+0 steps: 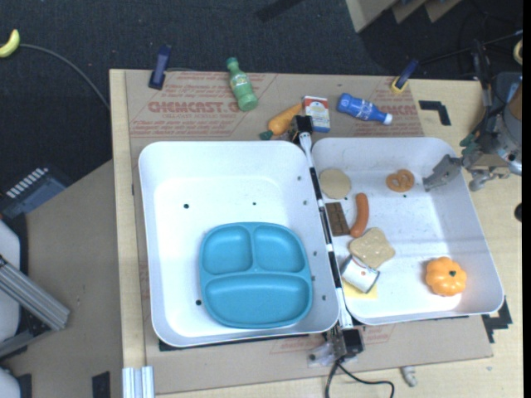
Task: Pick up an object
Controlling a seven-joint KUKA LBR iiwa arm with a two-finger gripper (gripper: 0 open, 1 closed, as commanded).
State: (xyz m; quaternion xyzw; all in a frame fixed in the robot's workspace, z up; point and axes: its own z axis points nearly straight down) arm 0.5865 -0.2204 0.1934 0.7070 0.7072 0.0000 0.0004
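Observation:
My gripper hangs over the right rim of the right bin, fingers spread and nothing between them. In that bin lie a brown round cookie just left of the gripper, a beige disc, a red sausage, a brown chocolate bar, a toast slice, a small white carton and an orange pumpkin. The pumpkin sits below the gripper, near the bin's front right corner.
The left bin holds a blue divided plate. Behind the bins on the board lie a green bottle, a carrot, a small carton and a blue bottle.

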